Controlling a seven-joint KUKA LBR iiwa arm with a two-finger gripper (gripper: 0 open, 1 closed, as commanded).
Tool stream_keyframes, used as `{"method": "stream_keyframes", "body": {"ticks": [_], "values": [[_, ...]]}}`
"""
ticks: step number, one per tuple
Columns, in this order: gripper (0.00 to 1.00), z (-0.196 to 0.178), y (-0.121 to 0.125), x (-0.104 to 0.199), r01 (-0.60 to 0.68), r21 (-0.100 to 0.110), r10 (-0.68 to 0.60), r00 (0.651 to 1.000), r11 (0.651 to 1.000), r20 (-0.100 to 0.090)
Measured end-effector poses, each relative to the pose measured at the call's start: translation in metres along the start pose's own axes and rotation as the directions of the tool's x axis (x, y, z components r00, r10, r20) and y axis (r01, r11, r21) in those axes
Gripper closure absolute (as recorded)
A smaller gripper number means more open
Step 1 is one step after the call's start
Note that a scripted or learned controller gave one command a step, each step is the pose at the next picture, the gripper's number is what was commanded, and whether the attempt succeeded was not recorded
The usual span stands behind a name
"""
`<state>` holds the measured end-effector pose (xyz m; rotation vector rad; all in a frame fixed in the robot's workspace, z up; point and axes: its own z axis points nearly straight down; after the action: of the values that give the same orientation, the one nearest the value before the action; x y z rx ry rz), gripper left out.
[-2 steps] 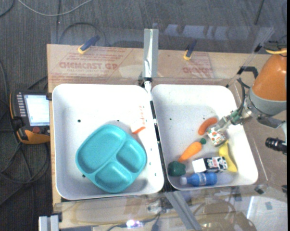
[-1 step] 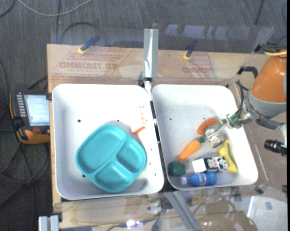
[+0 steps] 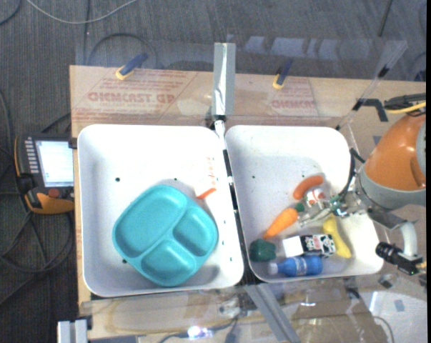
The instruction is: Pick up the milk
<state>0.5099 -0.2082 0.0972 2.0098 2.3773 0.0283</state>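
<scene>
The gripper (image 3: 328, 207) hangs low over the right bin (image 3: 272, 156), among the toys; I cannot tell its state. The milk (image 3: 309, 244), a small white carton, lies just near of it, between a yellow banana (image 3: 339, 237) and a blue bottle (image 3: 299, 266). It looks ungrasped, so the pick remains.

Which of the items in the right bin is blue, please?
The bottle lying on its side along the right bin's near wall. The carrot is orange, the sausage orange-red, the banana yellow, the milk carton white.
</scene>
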Motion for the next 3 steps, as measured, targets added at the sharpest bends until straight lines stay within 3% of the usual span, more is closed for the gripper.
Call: {"method": "stream_keyframes", "body": {"ticks": [1,2,3], "values": [[0.00,-0.002,0.065,-0.018,0.078,0.014,-0.077,0.997,0.997,-0.013],[0.00,-0.172,0.033,-0.022,0.166,0.029,-0.165,0.986,0.986,-0.012],[0.00,-0.093,0.059,-0.026,0.125,0.033,-0.125,0.992,0.992,-0.012]]}}
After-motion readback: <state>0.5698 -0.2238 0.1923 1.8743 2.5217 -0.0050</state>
